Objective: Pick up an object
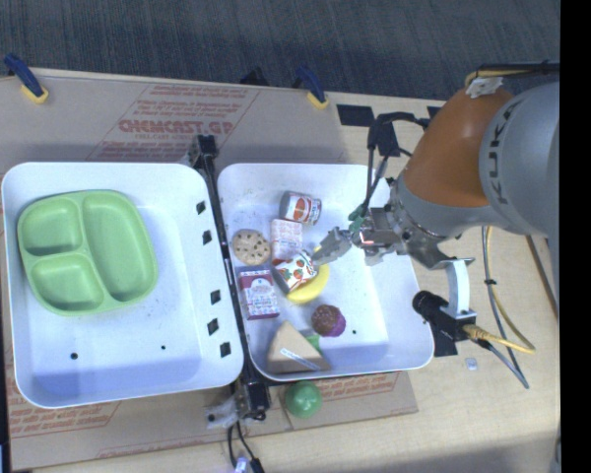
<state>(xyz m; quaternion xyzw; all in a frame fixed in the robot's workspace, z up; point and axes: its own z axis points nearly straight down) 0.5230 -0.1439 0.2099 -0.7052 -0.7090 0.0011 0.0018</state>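
— Where's the arm right now?

— Reaching in from the right, over the right-hand bin. The gripper points left and sits just beside a small red-and-white carton that lies on a banana. Whether it touches the carton I can't tell from here.

— Has it got hold of anything?

— Can't tell (its end is small and pale against the white floor), and I see nothing plainly clamped in it.

— What else is in that bin?

— A fair crowd, all in its left half. A red can lying on its side near the top, a pink-and-white packet under it, a round cookie to the left of that. Lower down there's a dark red box along the left wall, a purple fruit-like ball, and a sandwich wedge in the near corner.

— And the other bin?

— The left bin holds a green divided tray, three compartments, pushed to its upper left. A green ball sits outside on the cardboard, just below the right bin's front rim. Blue clamps pin the cardboard at the far edge.
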